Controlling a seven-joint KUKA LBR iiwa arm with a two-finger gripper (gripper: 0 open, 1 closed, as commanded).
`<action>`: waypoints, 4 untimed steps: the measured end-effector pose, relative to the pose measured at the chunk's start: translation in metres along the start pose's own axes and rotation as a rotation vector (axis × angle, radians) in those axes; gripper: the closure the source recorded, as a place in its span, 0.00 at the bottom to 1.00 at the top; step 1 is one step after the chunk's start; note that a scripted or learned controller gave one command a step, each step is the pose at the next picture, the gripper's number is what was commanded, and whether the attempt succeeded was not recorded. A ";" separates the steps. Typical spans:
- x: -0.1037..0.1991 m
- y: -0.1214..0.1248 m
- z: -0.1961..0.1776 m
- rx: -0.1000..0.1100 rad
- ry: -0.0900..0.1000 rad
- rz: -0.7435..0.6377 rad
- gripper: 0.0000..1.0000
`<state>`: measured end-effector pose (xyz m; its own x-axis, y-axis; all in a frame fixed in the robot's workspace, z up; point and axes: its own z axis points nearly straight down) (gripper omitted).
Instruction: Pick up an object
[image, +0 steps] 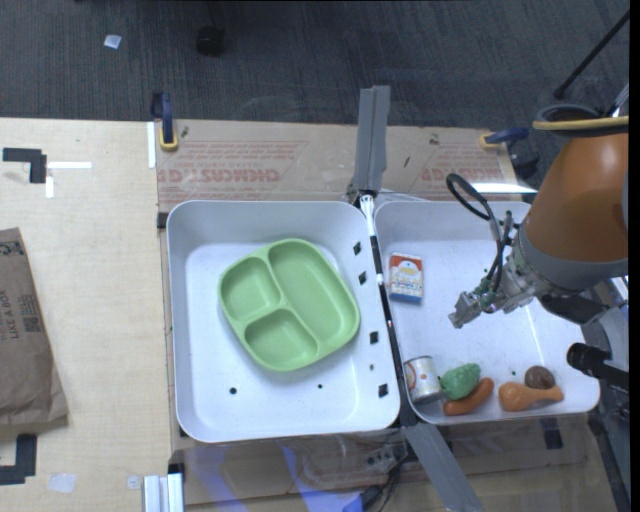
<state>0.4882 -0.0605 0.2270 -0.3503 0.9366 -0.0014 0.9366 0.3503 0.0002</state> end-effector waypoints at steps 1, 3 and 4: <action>-0.063 0.086 -0.082 0.000 -0.001 -0.048 1.00; -0.095 0.148 -0.156 0.001 -0.002 0.053 1.00; -0.005 0.156 -0.214 0.002 -0.001 0.251 1.00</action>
<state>0.6364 -0.0099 0.4408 -0.1066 0.9943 -0.0022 0.9943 0.1066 -0.0012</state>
